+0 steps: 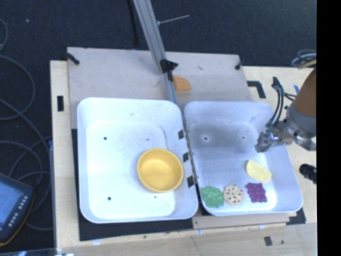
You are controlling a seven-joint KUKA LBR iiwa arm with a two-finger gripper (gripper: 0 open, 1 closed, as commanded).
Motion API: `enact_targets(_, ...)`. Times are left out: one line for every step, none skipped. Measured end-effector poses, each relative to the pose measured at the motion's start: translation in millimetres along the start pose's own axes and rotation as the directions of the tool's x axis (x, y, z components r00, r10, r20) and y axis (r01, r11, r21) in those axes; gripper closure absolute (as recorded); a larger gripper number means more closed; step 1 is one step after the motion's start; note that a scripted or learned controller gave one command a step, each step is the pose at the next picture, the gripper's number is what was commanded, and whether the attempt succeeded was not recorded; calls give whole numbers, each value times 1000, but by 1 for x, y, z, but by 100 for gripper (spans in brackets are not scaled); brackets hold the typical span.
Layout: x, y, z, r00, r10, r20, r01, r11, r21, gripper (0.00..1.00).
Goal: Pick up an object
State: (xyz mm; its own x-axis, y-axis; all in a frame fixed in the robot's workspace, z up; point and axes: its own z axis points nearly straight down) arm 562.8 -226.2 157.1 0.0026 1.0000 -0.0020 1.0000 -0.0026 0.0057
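Note:
In the right bin (224,121) several small objects lie along the near side: a green leafy piece (212,196), a round cookie (233,194), a purple grape bunch (257,192) and a yellow piece (258,170). A yellow bowl (160,169) sits in the left bin (106,121). My gripper (265,142) hangs over the right bin's right side, just above and beyond the yellow piece. Nothing shows between its fingers.
A slanted metal post (152,36) rises from behind the bins' shared edge. An orange object (181,84) lies on the board beyond the bins. Cables run along the bench's right edge.

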Motion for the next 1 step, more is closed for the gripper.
enact_targets(-1,1,-65,1000,-6,2,6,1000,-3,100)
